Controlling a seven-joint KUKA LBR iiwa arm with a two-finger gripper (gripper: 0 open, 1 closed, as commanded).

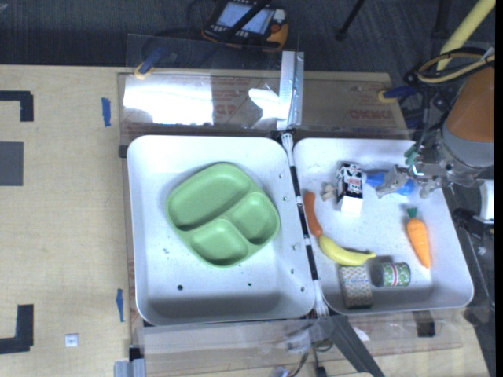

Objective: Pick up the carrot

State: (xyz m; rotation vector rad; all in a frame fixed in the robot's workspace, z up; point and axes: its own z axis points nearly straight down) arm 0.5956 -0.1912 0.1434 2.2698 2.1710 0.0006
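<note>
I judge the pick not yet made: the tapered orange carrot [420, 242] lies in the right-hand shallow white bin [460, 293], while the gripper [414, 173] hovers nearby, grip state indeterminable.

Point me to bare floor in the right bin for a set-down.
Free: the middle of the right bin, bordered by milk carton, banana and carrot. Crowded: the near edge, where the banana, can and tape roll cluster, and the far right corner under the gripper.
</note>
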